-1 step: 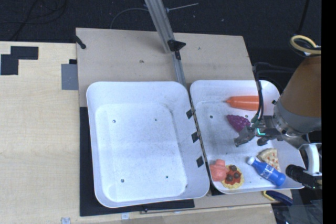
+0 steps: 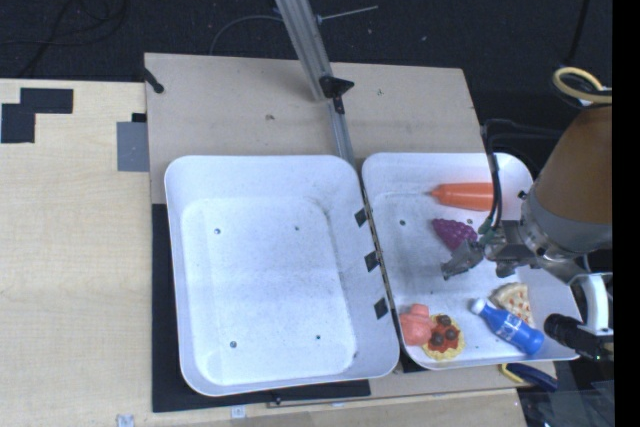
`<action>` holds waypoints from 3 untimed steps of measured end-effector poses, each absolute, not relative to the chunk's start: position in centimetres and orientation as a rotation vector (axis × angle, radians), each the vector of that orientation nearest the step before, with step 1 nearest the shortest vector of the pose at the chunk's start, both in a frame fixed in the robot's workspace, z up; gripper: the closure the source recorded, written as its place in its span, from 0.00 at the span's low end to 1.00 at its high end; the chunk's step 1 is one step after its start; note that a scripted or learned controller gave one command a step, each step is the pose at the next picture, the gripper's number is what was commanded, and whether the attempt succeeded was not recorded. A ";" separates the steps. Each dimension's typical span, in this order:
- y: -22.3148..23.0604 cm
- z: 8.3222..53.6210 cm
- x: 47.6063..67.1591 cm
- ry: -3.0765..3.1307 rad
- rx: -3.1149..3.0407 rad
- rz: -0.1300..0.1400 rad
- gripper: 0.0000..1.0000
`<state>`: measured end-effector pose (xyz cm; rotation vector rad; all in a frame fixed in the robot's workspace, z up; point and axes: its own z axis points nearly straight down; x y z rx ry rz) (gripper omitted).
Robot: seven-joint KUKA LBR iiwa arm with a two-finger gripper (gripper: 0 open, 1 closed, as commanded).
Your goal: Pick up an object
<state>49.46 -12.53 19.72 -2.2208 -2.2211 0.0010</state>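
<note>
Dark floor with loose cables surrounds a pale bench [image 2: 250, 105] carrying two shallow white bins; the left bin [image 2: 260, 275] lies beside the right bin [image 2: 410, 185], which holds all the objects. Toward its far side lies an orange carrot [image 2: 462, 195], and just nearer, a purple grape bunch [image 2: 453, 232]. At the near edge sit a red piece [image 2: 416, 322] touching a small tart [image 2: 443, 338], and to the right a blue bottle [image 2: 510, 328] beside a waffle-like piece [image 2: 515, 298].

These look like light, stiff plastic toys, so weight should not matter. The grapes, closest to the tool, seem bumpy enough to resist slipping; taking them across the narrow middle looks soundest.

The gripper [image 2: 463, 265] hangs low over the bin floor between the grapes and the bottle, just near of the grapes. Whether its jaws are spread or pressed together I cannot tell; nothing visibly sits between them.
</note>
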 end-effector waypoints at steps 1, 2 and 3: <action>-11.8 15.2 49.3 -2.220 -2.217 0.004 0.00; -12.6 9.6 49.6 -2.218 -2.219 0.005 0.00; -12.6 9.2 49.6 -2.222 -2.222 0.000 0.00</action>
